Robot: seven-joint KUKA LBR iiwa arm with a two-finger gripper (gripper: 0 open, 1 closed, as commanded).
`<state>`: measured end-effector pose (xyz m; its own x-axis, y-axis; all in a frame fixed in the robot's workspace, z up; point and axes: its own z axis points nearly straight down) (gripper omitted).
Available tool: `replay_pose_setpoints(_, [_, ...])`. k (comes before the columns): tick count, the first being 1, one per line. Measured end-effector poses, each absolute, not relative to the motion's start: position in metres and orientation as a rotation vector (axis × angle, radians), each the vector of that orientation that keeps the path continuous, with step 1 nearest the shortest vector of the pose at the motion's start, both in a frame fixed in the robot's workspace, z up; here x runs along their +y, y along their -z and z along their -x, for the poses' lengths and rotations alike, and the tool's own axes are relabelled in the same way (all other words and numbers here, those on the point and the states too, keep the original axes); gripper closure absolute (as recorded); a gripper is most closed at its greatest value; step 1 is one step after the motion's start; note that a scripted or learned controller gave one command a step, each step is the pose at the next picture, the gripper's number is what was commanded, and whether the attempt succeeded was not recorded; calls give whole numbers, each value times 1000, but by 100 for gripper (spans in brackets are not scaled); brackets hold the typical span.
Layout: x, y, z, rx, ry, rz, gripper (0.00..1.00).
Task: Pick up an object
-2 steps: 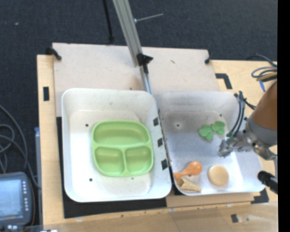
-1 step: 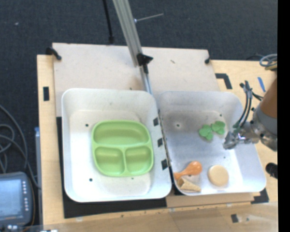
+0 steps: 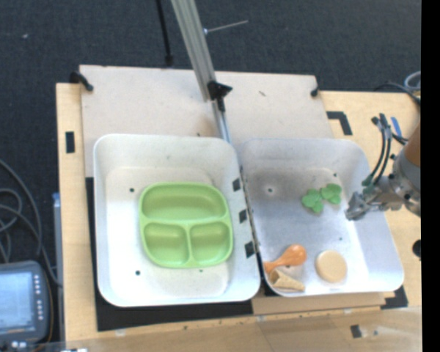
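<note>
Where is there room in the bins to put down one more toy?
Right bin: its far-left half, between the wall and the green toy, is bare. Crowded near edge: orange spoon, cone, tan disc. Gripper at its right side. Left bin: bare strips around the green tray.

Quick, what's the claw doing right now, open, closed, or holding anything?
Claw: cannot be told; it sits over the right bin's right side, near the green leafy piece, with nothing visibly in its grasp.

grey monitor (image 3: 13, 301) bottom left, cables (image 3: 1, 204) on dark carpet
</note>
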<state>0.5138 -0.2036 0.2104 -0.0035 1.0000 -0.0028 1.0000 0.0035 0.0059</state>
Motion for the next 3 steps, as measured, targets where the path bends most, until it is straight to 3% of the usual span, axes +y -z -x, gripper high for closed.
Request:
replay_pose_setpoints(2, [-99,-220,-531,2230,-4,-2212,100])
replay_pose_setpoints(3, [-50,-217,-529,2230,-3,-2213,100])
